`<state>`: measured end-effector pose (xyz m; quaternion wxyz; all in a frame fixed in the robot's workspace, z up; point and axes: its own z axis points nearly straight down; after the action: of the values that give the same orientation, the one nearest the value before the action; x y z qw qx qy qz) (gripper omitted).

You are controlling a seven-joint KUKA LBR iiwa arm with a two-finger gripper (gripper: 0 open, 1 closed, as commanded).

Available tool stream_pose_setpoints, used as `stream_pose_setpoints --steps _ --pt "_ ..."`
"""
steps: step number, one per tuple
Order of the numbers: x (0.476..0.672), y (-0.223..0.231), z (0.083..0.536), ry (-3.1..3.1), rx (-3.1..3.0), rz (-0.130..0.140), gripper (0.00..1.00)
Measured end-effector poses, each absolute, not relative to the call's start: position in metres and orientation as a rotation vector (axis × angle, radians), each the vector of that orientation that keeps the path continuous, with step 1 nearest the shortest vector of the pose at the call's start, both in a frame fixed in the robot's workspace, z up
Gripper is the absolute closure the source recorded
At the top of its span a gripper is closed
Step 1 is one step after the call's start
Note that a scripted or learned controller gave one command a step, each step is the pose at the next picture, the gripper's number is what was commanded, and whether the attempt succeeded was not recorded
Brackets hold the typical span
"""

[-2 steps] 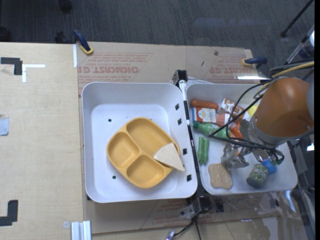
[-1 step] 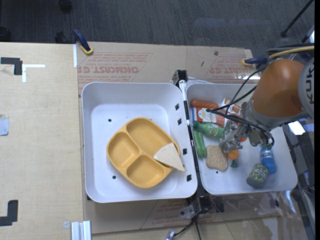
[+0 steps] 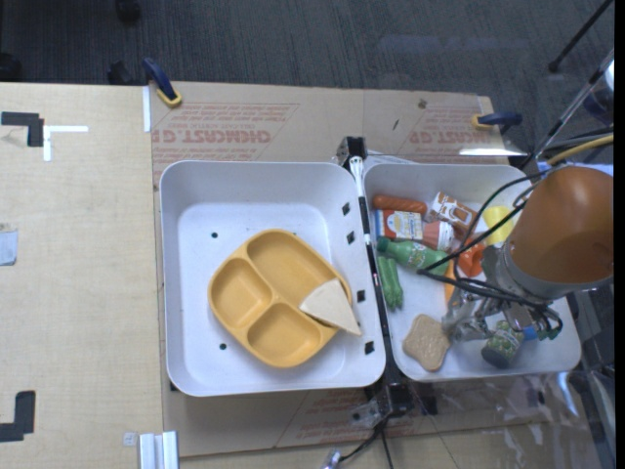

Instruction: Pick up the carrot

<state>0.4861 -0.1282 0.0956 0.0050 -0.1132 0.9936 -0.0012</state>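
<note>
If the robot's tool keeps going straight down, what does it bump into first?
Probably the grey-green can-like thing or the floor of the right bin. The tool hangs low over them, beside the tan slice. The carrot seems to lie further back. Depth is hard to judge.

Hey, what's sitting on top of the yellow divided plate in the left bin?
A pale wedge lies over the yellow plate's right edge, covering part of one compartment. What's under the wedge is hidden.

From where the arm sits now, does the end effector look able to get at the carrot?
Probably yes. The end effector hangs low in the right bin, with the carrot just beside it. Only a slice of orange shows, though: the arm and its cables cover the rest, so the grasp angle is uncertain.
</note>
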Motion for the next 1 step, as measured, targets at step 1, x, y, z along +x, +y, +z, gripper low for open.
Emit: stream_pose_setpoints --steps 1 --pt "0.4862 -0.1283 0.0956 3.111 -0.356 -0.004 0.0"
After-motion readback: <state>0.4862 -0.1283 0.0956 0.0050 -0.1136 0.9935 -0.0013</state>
